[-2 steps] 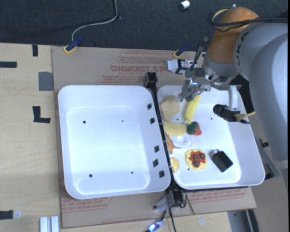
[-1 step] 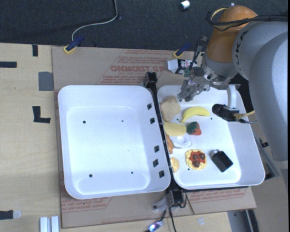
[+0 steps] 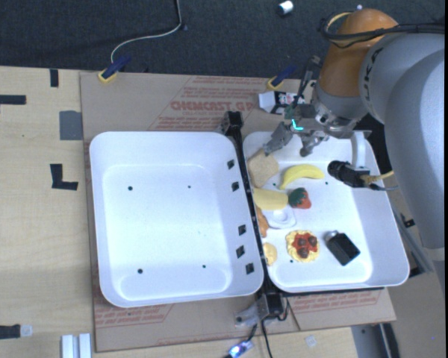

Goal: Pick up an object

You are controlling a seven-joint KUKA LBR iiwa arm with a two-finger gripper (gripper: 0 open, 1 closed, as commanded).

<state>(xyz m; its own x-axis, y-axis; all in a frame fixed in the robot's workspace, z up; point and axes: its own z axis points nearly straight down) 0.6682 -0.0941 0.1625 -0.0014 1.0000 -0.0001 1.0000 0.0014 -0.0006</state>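
The gripper [image 3: 293, 142] hangs over the far end of the right bin [image 3: 381, 233], its 2 fingers spread apart and holding nothing. Just beside it lie a banana [image 3: 302, 174], a black block [image 3: 343, 247] and a small pizza [image 3: 302, 245]. The left bin [image 3: 164, 151] sits alongside.

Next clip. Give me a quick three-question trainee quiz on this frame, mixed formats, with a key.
1. True or false: the banana lies in the left bin.
2. Which thing sits nearest the right bin's front-right corner? A) banana B) black block C) strawberry
3. Fill in: the claw hangs over the ____ bin's far end.

Key: 1 false, it is in the right bin. 2 B. 3 right.
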